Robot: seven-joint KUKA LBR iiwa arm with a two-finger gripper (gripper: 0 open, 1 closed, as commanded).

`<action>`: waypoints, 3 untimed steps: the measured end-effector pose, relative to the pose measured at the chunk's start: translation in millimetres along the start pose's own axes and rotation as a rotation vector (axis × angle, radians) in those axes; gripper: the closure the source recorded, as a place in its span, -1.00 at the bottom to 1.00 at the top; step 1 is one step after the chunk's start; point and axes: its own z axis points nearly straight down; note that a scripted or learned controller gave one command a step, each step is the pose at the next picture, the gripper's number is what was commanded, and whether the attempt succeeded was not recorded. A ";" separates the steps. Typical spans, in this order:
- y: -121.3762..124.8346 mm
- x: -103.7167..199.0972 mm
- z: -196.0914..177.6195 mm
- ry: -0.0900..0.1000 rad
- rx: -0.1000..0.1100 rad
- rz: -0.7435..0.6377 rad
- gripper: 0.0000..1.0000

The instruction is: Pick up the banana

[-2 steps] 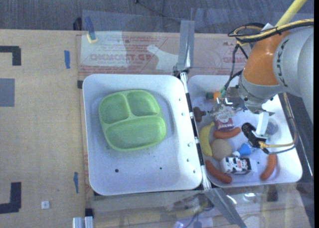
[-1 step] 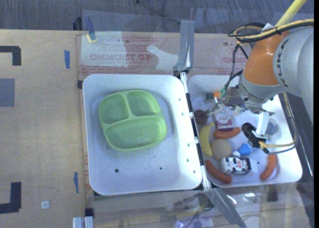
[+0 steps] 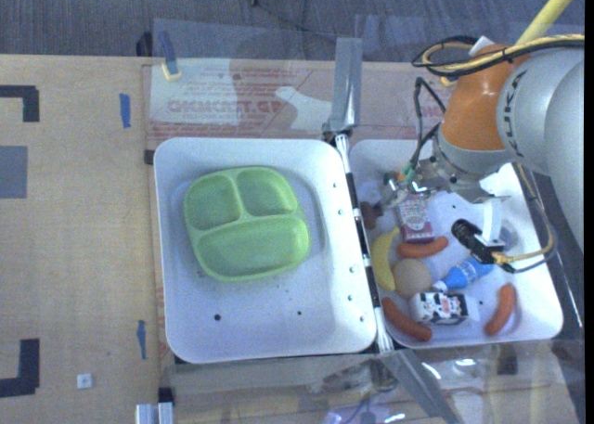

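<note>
The pale wooden bench (image 3: 74, 227) lies on the left, with black marks and small strips of blue tape on it. Next comes the left shallow white bin (image 3: 278, 315), which holds a light green plastic plate with three compartments (image 3: 247, 224). The plate lies flat toward the far left part of that bin.

The right shallow white bin (image 3: 531, 276) touches the left one along a shared edge. The yellow curved banana (image 3: 382, 262) lies in it against its left wall, about halfway between far and near, running lengthwise along that wall. Just right of the banana sits a tan egg-shaped ball (image 3: 413, 276), touching or nearly touching it. A reddish sausage (image 3: 423, 247) lies just beyond the ball, and a second sausage (image 3: 406, 319) lies on the near side of it.

A red and white packet (image 3: 414, 216) lies farther back, and the gripper (image 3: 406, 186) hangs over its far end, apart from the banana. I cannot tell whether the gripper is spread or closed.

Further right are a black and white cow-patterned carton (image 3: 441, 306), a small blue bottle (image 3: 464, 274) and a third sausage (image 3: 501, 308) near the right corner. The grey arm with its orange band (image 3: 478, 114) reaches in from the far right.
</note>
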 end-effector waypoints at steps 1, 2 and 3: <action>-23.0 3.5 -0.6 0.002 0.000 -0.347 -1.00; 28.2 -17.3 1.9 0.011 0.022 -0.437 -1.00; 20.7 -66.3 -64.7 -0.001 -0.001 -0.218 -1.00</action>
